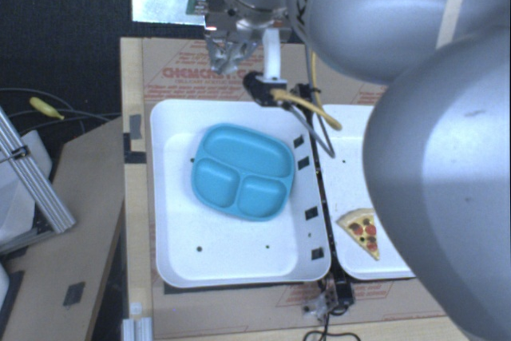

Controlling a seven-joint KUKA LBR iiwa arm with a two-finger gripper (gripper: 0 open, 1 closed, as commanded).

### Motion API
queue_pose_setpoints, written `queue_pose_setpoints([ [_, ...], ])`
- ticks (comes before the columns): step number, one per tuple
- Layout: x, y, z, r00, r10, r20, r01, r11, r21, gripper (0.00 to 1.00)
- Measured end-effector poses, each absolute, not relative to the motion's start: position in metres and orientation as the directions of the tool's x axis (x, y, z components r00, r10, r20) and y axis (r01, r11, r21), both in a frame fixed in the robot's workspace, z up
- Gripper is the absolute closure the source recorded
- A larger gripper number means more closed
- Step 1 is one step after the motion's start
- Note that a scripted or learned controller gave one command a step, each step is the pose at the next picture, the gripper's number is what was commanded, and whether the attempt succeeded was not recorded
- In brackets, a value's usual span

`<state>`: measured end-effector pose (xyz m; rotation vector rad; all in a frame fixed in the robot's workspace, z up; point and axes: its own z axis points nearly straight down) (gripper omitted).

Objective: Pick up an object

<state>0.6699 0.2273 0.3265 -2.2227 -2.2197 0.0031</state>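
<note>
A blue tray [242, 171] with three compartments lies flat in the left bin [172, 251], below the gripper [226, 60] and slightly to its right in the view. It sits apart from the gripper, nothing touching it. A toy pizza slice [363, 231] lies in the right bin [351, 148], farther from the gripper, toward the lower right and close to the arm [383, 4]. The gripper hangs above the cardboard [172, 68] beyond the left bin's far rim; whether its tips are parted or together cannot be told. Nothing shows between them.
</note>
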Motion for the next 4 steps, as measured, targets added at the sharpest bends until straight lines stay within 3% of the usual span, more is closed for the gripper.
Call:
queue_pose_setpoints([
  [1,0.624,0.235,0.388,-0.006,1.000,0.003,1.000,0.006,0.004,1.00],
  [2,0.659,0.227,0.546,-0.006,1.000,0.006,1.000,0.006,0.021,1.00],
  [3,0.599,0.235,0.424,-0.008,1.000,-0.003,1.000,0.008,-0.013,1.00],
  [4,0.664,0.234,0.412,0.000,1.000,0.001,1.000,0.000,0.005,1.00],
])
